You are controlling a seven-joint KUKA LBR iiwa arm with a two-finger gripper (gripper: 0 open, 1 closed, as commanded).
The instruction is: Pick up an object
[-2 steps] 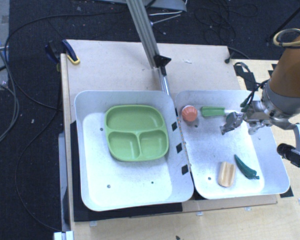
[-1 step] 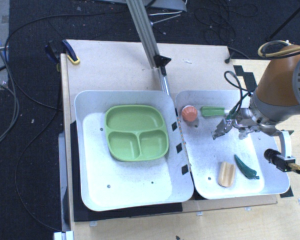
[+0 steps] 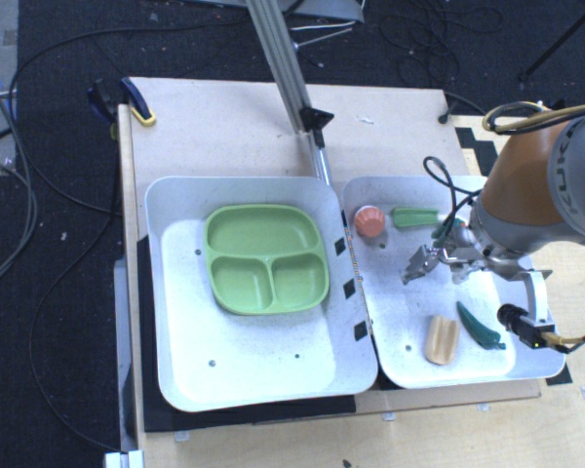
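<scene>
Claw [image 3: 419, 264] hangs low over the right bin [image 3: 390, 344], fingers parted, gripping nothing, arm [image 3: 531, 188] bent above.

Robotics lab: bench [image 3: 224, 125], floor cables [image 3: 49, 193]

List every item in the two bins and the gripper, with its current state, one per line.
green divided plate: flat in left bin, nothing on it
orange-red round item: resting in right bin
light green piece: lying flat
dark green piece: lying flat
tan block: lying flat
gripper: over right bin, holding nothing
</scene>
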